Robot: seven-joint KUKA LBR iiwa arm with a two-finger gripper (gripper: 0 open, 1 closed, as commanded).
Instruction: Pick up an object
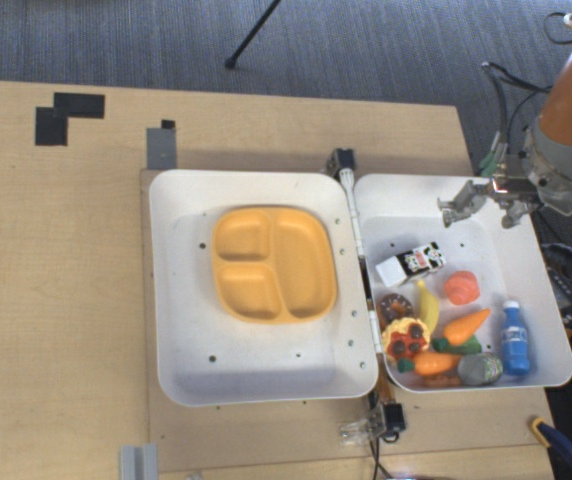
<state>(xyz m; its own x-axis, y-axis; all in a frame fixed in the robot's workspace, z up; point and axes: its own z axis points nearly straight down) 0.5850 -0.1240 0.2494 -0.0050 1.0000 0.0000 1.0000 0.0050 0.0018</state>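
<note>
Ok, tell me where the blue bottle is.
The blue bottle lies in the right bin, near its right wall, beside the grey stone.

Bins (181,368): smooth white plastic, slight sheen. Divided tray (270,264): matt yellow plastic. Bench (56,288): pale wood, matt.

Toys (436,333) crowding right bin's (541,268) near end.
</note>
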